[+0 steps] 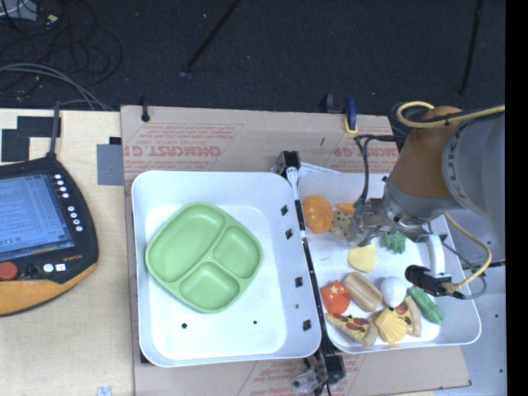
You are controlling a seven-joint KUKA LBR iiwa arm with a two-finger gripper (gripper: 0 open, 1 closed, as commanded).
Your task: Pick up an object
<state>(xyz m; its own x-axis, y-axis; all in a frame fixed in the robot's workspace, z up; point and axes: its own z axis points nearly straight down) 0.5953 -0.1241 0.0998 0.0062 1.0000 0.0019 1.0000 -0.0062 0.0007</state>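
The right bin [462, 330] holds several toy foods. Among them are an orange fruit [317, 213], a speckled tan piece [340, 220], a pale yellow piece [361, 259], a red tomato [334, 297], a tan sausage roll [363, 290], a white egg [393, 289] and a pizza slice [350, 327]. My gripper [363, 226] is low in the bin's back part, just right of the tan piece and above the yellow piece. A small green item [395, 241] lies beside the gripper. I see nothing held in it.
The left bin [157, 337] carries a green divided plate [205, 256]. A teach pendant [37, 238] lies on the bench at far left. Cables [367, 167] hang near the right bin's back edge. A green pepper [426, 305] and a yellow ridged piece [393, 327] sit at the bin's front right.
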